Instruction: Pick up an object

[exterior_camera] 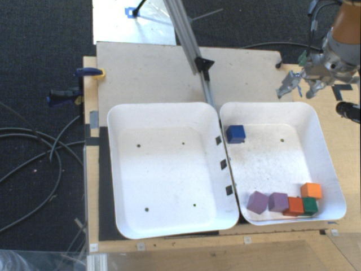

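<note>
Claw (298, 87) open, nothing between fingers, hovering over bench past the right bin's (324, 134) far rim. Blue cube (236, 133) sits at that bin's far-left corner. Two purple cubes (268, 202), orange cubes (311, 190) and green cube (310, 206) cluster along its near-right edge.

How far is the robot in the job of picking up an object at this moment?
Nothing looks picked up yet. The gripper hangs above the bench, beyond the far rim of the right bin, with nothing between its fingers. The blue cube lies alone near the divider; two purple cubes, orange blocks and a green block sit in the near corner. Reaching, grasping and lifting all remain.
</note>
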`<state>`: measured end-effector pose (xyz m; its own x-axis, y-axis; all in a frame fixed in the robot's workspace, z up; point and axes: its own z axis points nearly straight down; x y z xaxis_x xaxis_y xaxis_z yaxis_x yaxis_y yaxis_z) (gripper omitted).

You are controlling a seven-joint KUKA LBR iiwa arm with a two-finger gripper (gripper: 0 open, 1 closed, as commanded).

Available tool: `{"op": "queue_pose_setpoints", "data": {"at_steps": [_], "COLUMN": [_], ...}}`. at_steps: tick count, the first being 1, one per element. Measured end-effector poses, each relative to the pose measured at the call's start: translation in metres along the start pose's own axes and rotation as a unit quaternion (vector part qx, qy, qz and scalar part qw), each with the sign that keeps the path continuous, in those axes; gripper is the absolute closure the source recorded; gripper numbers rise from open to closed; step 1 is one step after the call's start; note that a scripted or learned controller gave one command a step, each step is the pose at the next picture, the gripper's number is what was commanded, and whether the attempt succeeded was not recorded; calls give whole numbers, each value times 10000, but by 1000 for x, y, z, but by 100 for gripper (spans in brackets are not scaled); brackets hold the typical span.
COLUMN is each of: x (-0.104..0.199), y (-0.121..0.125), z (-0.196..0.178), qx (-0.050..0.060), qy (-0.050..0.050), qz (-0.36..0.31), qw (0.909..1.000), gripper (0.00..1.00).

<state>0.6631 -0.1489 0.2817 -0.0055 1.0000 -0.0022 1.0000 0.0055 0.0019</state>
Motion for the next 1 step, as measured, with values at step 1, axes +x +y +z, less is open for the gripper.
{"op": "queue_pose_setpoints", "data": {"at_steps": [1], "x": [52], "y": [-28], "z": [106], "qx": [40], "qy": [23], "qz": [-9], "qw": [10000], "gripper": [0]}}
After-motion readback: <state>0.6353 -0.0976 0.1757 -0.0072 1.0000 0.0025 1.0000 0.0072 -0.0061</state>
